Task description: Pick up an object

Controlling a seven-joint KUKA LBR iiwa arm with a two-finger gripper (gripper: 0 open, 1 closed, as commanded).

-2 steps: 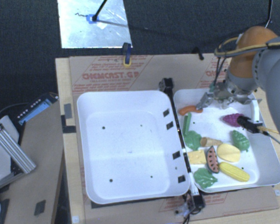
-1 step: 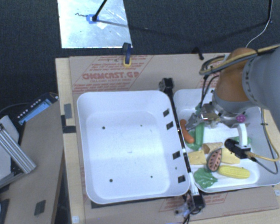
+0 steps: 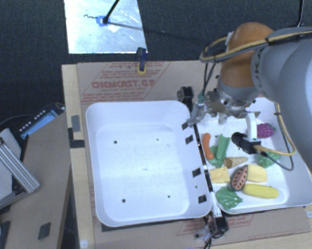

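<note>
My tool hangs over the far end of the right bin, low above the heap of toy food. From this angle I cannot tell whether it is spread or pressed together, and I see nothing gripped in it. The left bin has bare floor, so anything I could lift lies on the right. These pieces look like hollow moulded plastic, and I judge them light, fairly stiff and a little slick, so they are likely to squirt out of an off-centre pinch. The toy carrot is nearest me, but it lies along the wall between the bins and touches a green piece, which leaves little room on that side. The purple grape bunch sits more apart, though its lumpy surface offers poor flats. The toy corn cob near the front looks the best bet to me. It is long and even, with ridged kernels for friction, and I would take it across its narrow middle.
</note>
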